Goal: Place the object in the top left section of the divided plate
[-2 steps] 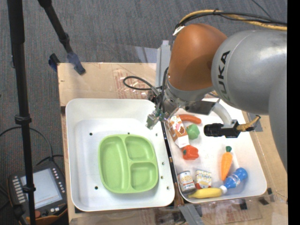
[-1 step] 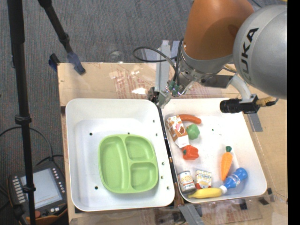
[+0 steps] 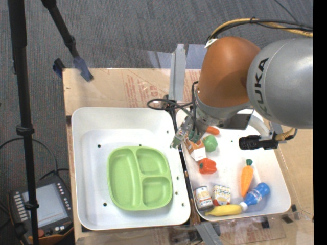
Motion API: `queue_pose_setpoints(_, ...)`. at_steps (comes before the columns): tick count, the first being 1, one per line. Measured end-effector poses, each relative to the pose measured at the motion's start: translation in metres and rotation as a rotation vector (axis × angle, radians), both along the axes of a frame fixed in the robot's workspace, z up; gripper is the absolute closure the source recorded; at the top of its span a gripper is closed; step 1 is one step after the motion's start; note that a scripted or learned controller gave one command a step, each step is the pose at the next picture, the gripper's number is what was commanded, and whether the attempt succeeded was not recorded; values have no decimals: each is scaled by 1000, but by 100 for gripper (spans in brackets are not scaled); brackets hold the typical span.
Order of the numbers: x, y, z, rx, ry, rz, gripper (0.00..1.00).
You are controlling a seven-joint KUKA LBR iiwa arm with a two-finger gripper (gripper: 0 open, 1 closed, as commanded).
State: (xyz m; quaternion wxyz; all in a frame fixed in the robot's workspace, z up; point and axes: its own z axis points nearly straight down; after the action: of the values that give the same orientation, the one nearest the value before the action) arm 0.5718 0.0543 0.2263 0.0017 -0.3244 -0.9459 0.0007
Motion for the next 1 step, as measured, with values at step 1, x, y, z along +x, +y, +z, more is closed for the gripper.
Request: queue_pose_setpoints(1, -31, -39, -35, 1, 3, 34, 100)
